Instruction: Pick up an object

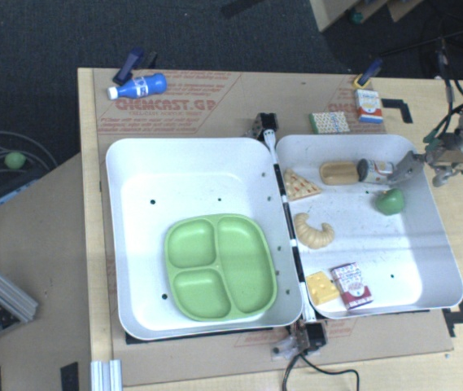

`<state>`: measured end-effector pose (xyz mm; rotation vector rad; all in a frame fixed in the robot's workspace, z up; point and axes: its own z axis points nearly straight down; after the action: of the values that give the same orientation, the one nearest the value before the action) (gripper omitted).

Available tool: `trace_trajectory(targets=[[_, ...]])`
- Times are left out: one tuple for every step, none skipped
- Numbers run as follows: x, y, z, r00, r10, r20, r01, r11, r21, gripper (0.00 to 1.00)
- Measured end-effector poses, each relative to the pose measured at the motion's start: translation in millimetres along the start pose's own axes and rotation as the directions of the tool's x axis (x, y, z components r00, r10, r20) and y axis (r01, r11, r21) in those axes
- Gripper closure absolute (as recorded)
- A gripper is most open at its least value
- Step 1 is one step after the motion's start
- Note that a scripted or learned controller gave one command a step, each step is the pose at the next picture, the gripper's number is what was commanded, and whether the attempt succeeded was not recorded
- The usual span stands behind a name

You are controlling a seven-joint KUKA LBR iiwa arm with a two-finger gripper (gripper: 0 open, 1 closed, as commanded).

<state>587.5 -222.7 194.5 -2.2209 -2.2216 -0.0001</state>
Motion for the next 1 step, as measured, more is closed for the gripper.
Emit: trace_trajectory(targets=[[8.6,81.0,109.2,1.000,-0.005,-0.020,0.005,1.000,0.006,0.00]])
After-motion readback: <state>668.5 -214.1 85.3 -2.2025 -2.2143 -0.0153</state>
